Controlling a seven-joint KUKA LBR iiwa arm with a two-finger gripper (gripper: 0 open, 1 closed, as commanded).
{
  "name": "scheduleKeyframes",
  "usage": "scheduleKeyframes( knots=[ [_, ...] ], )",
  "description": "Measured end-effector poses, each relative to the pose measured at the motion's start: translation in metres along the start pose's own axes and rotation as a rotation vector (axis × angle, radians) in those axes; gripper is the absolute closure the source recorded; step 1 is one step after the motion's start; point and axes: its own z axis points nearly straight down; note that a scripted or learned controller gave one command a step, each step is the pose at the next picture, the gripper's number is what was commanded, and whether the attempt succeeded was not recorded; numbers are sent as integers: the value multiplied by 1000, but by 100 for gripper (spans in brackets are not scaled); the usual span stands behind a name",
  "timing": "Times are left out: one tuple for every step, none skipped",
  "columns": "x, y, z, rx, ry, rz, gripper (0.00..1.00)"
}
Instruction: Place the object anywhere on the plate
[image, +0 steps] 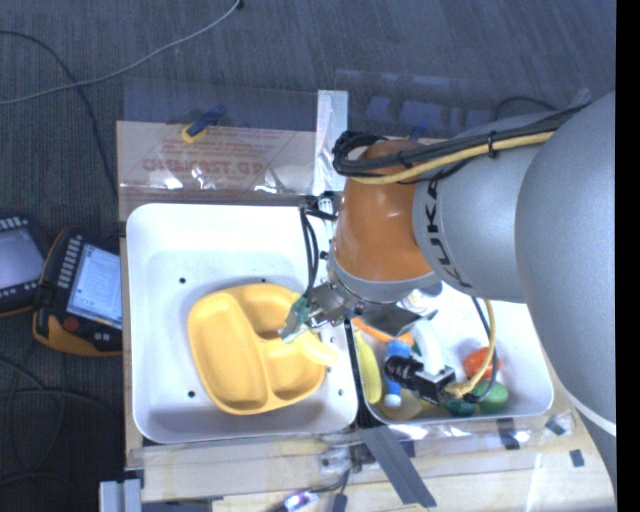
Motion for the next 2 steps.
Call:
scheduleKeyframes(
  knots=[
    [46, 29, -11, -2, -1, -146, 100],
    [102, 25, 30, 2, 1, -28, 100]
  ],
)
